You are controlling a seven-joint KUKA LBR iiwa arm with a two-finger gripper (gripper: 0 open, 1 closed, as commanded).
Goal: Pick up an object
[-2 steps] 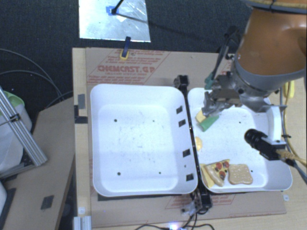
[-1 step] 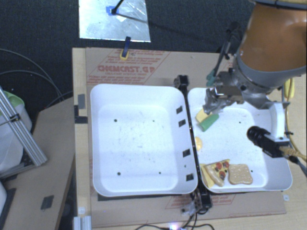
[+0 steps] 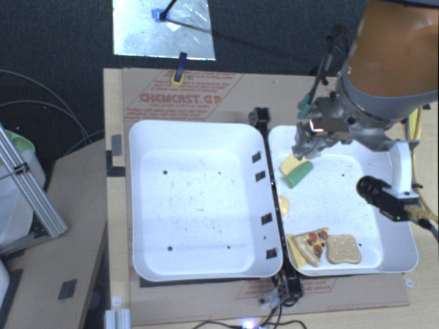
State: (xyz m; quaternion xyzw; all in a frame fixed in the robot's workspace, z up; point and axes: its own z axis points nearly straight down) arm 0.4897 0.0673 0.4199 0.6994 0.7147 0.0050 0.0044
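I see the gripper [image 3: 304, 149] low over the right bin [image 3: 391, 252], near its upper left corner — whether its fingers are open or closed I cannot tell from this angle. Just beneath the tip lie a yellow block [image 3: 291, 164] and a green cylinder [image 3: 299, 175], touching each other. Toward the bin's near edge — a pizza slice [image 3: 310, 244] beside a slice of toast [image 3: 343, 249]. The left bin [image 3: 199, 197] sits alongside.

Grey arm [image 3: 384, 101] — broad orange band above the wrist, dark cables alongside.
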